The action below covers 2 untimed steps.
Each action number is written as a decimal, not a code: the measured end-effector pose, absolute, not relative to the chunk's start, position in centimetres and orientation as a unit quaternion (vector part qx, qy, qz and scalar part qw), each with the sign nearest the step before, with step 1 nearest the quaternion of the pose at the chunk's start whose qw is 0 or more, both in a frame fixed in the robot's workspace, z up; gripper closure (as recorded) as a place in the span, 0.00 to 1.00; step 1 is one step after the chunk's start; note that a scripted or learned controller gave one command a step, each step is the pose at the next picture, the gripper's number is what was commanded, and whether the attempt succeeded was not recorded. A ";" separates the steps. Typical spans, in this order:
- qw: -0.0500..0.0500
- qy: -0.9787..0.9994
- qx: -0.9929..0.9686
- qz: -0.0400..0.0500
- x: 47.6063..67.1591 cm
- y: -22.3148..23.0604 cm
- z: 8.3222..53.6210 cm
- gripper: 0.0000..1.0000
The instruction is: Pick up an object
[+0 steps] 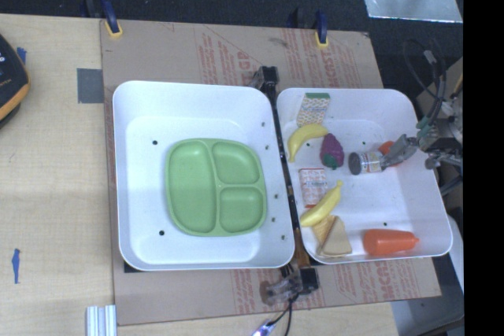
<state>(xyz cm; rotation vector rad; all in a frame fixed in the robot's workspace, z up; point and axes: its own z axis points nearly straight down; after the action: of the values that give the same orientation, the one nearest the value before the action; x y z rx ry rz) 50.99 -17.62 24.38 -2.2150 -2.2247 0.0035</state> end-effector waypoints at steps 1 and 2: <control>-0.007 -0.709 -0.706 -0.005 57.5 -20.9 11.2 0.00; 0.001 -0.709 -0.706 0.000 65.2 -20.1 9.2 0.00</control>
<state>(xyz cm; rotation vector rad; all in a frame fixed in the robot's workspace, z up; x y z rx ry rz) 65.16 -20.12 9.22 -2.2160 -2.2248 0.0012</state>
